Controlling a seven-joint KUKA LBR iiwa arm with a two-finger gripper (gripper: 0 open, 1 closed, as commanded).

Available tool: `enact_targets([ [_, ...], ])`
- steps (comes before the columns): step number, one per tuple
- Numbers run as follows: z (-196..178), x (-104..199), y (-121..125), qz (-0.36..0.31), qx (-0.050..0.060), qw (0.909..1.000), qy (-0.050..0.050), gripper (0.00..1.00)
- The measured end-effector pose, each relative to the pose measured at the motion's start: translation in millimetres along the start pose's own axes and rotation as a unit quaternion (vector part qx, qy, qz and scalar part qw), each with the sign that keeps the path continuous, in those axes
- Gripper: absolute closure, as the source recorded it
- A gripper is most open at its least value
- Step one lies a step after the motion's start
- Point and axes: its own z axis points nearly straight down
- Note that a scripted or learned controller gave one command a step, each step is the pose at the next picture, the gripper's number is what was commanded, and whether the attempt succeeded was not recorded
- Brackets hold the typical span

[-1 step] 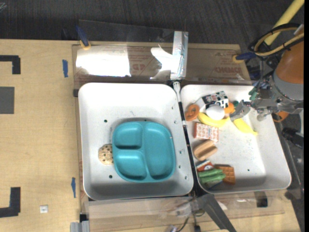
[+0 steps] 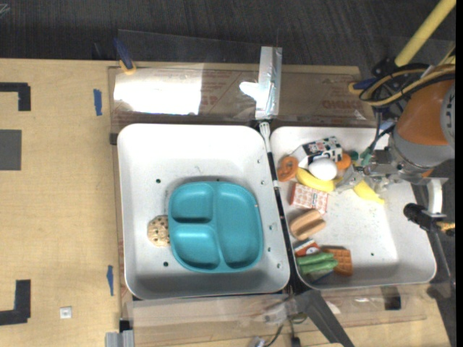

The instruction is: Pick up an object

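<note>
At the near edge of the right bin [image 2: 376, 262] lie a green vegetable [image 2: 317, 263] and an orange packet [image 2: 340, 260], touching. Farther in sits a hot dog [image 2: 307, 223], then a red-and-white carton [image 2: 310, 197], a banana [image 2: 316, 181], a white egg [image 2: 323, 169], an orange piece [image 2: 288, 168] and a black-and-white box [image 2: 323, 149] crowded together. The end effector [image 2: 367, 176] hangs by the far right side, beside a yellow piece [image 2: 369, 191]; whether it is apart or together cannot be told. The left bin [image 2: 137, 194] holds a teal divided plate [image 2: 215, 225] and a cookie [image 2: 158, 230] touching its left rim.
</note>
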Motion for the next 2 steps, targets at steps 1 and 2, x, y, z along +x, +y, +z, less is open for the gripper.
enact_targets([
  [1, -16, 0, 4, -0.001, -0.007, 1.0, -0.001, 1.0],
  [2, -104, 69, 12, -0.045, -0.009, 0.9989, -0.001, 1.0],
])
